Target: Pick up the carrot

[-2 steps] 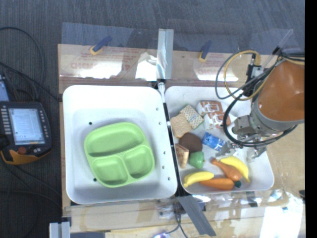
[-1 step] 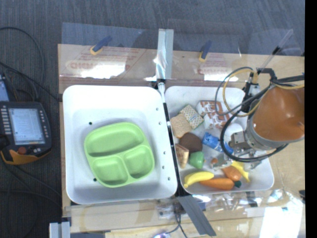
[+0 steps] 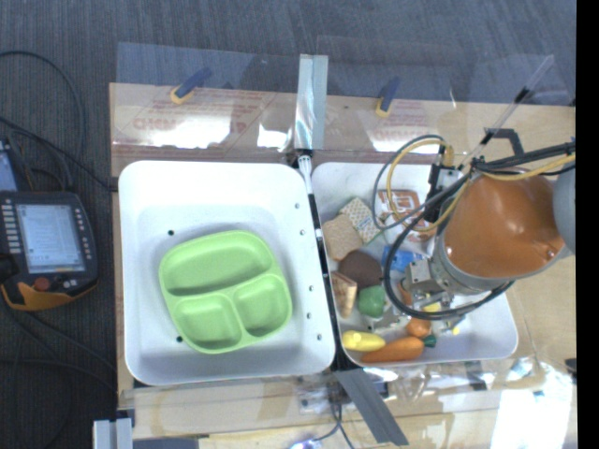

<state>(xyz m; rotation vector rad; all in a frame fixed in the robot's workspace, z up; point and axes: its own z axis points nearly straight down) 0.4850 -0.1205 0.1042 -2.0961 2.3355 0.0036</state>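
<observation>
You have the grey arm with its broad orange band (image 3: pixel 501 227) reaching in over the right-hand shallow white plastic bin (image 3: pixel 487 340), and that bin is your landmark for everything here; to its left, sharing a wall with it, sits the other shallow white plastic bin (image 3: pixel 136 279), which holds a lime-green three-compartment plastic tray (image 3: pixel 225 290) near its middle.

Inside the right-hand bin the arm's wrist hangs over the middle, cables looped about it; the gripper (image 3: pixel 423 318) is low in the bin's front half, but the wrist and cables hide its working end, so you cannot tell how wide it stands or whether it has anything.

The long orange plastic carrot (image 3: pixel 402 349) lies flat along the bin's front wall, just beside and in front of the gripper; nothing shows it lifted, so judge it not yet taken.

At the carrot's left end, touching or nearly so, lies a small yellow banana-shaped toy (image 3: pixel 363 341); behind that sits a round green toy (image 3: pixel 372 300), then a dark brown rounded toy (image 3: pixel 359 267), then a tan waffle-patterned piece (image 3: pixel 359 216) toward the bin's back.

You are at the approach-and-descend step; the next move calls for settling squarely across the carrot's middle, clear of the yellow toy and the front wall, then closing and lifting straight up.
</observation>
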